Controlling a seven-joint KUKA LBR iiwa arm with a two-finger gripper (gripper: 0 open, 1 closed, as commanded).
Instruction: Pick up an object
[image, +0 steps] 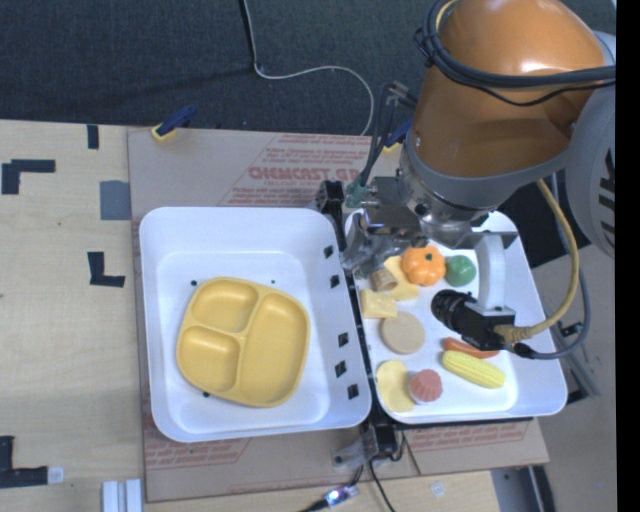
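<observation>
The arm (510, 90) leans in over the right bin (530, 400), and its end effector (385, 235) hangs low at the back left corner of that bin, just by the wall between the two bins. I cannot tell from here what state it is in — the big orange part blocks a lot. The toy food sits packed together in this bin, likely so the arm has lots to choose from: a pumpkin (423, 265) and a green ball (461, 268) near the back, cheese (378, 303) and a round cookie (403, 333) in the middle, corn (474, 370) and a pink piece (426, 385) at the front. The pumpkin and cheese lie closest to the end effector, so I think one of those comes first. The left bin (160, 240) holds a yellow tray (243, 340). Both bins rest on cardboard (200, 165) on a pale wood surface (50, 290) — dark carpet (120, 50) lies behind, with a thin cable (300, 72) trailing across it.
</observation>
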